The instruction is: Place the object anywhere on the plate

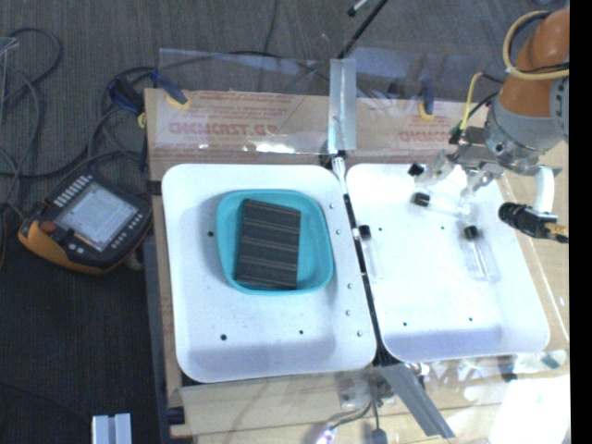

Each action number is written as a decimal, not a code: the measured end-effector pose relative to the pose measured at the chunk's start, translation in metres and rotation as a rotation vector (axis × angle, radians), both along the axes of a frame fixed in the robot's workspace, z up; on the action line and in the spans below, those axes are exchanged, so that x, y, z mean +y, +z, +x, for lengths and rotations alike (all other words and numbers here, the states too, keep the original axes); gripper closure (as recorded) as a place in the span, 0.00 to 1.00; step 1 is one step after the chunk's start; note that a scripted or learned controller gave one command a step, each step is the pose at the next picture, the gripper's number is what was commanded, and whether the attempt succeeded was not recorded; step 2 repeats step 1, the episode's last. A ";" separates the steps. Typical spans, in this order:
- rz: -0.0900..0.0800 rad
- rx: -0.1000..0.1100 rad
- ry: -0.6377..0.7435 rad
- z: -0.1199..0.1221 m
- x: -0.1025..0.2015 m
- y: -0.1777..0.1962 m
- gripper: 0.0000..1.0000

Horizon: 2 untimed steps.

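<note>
A teal square plate (317, 248) sits in the left white bin (190, 276). A dark grey ribbed block (268, 242) lies flat on the plate, near its middle. My gripper (447, 214) hangs over the far part of the right white bin (435, 313), well to the right of the plate. Its fingers (422, 197) are spread open with nothing between them. The arm's orange band (541, 44) shows at the top right.
A metal divider post (343, 109) rises behind the seam between the bins. A cardboard wall (240, 128) runs along the back. A teach pendant (88, 220) lies on the floor to the left. Cables trail at the top left.
</note>
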<state>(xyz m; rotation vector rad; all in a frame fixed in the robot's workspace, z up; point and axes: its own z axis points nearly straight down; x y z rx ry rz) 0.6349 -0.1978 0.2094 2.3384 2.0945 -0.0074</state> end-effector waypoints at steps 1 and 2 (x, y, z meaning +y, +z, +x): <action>0.000 -0.001 0.000 0.000 0.000 0.000 0.00; 0.000 -0.001 0.000 0.000 0.000 0.000 0.00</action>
